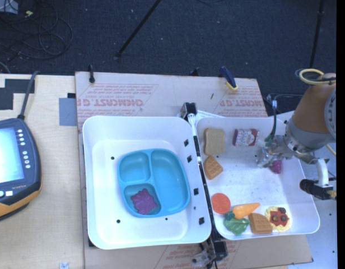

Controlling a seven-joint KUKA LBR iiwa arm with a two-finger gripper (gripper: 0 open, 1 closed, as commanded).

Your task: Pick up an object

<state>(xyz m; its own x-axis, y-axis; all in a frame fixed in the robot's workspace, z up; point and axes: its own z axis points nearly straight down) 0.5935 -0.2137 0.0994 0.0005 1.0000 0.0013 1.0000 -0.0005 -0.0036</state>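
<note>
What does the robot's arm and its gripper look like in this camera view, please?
The arm is a rounded body with an orange band above a grey wrist section. A yellow cable loop sits above it. The gripper is small, dark grey metal.

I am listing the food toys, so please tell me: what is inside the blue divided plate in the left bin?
The blue divided plate holds one purple item, in its lower-left compartment. The other two compartments show bare blue. What the purple piece covers beneath it cannot be seen.
</note>
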